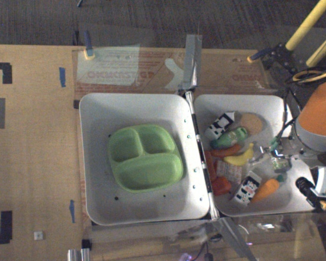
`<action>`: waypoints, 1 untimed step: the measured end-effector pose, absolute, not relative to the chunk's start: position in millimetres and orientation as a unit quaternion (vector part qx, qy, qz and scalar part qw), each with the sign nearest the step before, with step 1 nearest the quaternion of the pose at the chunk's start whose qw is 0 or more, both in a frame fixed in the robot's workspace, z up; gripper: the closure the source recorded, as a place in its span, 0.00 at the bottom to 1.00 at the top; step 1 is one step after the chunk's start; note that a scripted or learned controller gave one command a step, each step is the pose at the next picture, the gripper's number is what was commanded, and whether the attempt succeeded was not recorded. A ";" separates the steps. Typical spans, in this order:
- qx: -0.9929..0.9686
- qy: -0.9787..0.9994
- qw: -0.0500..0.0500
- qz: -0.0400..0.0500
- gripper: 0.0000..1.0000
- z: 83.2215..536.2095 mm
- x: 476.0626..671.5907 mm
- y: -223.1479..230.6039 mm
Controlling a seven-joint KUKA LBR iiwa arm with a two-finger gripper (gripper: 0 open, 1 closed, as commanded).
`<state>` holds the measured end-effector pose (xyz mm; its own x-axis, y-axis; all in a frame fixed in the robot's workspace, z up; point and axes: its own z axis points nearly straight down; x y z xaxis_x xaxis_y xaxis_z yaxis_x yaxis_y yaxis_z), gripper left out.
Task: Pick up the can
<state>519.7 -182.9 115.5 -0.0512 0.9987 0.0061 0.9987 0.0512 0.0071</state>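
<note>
The can (229, 171) lies near the left wall of the right bin (271, 103), left of the gripper (277, 157), with the banana (240, 157) between them; the gripper's opening I cannot tell.

Bench (32, 162): brown cardboard-like surface, extending well left of the tool (280, 159). Black corner marks (1, 72) sit at its far left edge, farthest from the tool. Short blue tape strips (62, 76) lie on the surface, also well left. A clear plastic sheet (110, 65) with faint red print is taped down up and left of the tool. Floor (152, 7): dark carpet beyond the bench's far edge, above the tool in view. Yellow rods (311, 18) cross the upper right corner, above the tool. Lighting even, slightly dim.
</note>
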 end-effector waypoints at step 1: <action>0.692 0.722 0.001 0.004 0.00 117.7 533.4 -218.1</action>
